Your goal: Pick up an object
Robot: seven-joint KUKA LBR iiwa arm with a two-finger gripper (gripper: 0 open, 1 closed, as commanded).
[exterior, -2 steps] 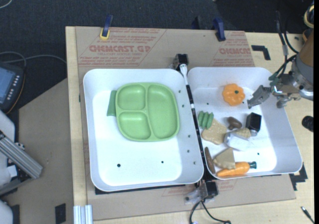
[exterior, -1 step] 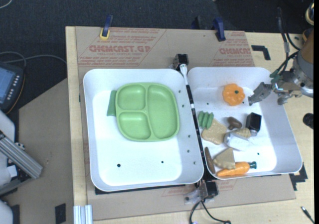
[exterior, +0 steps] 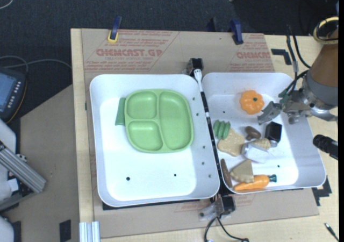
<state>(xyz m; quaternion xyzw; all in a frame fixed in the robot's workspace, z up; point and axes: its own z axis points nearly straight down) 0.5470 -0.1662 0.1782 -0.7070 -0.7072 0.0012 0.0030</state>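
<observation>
The right bin (exterior: 301, 165) holds several small objects. An orange pumpkin-shaped toy (exterior: 250, 101) lies near its back. A black block (exterior: 274, 131), a brown pebble (exterior: 252, 132), a green ridged piece (exterior: 221, 128) and a tan slab (exterior: 232, 144) sit mid-bin. An orange carrot (exterior: 252, 183) and a tan lump (exterior: 243, 170) lie at the front. My gripper (exterior: 280, 114) hangs over the right bin's back right part, just right of the pumpkin and above the black block. Its fingers are spread open and hold nothing.
The left bin (exterior: 107, 144) holds a green divided plate (exterior: 158, 120) with a darker green piece (exterior: 120, 112) at its left edge. A black divider (exterior: 207, 122) runs between the bins. The arm (exterior: 325, 74) comes in over the right bin's right wall.
</observation>
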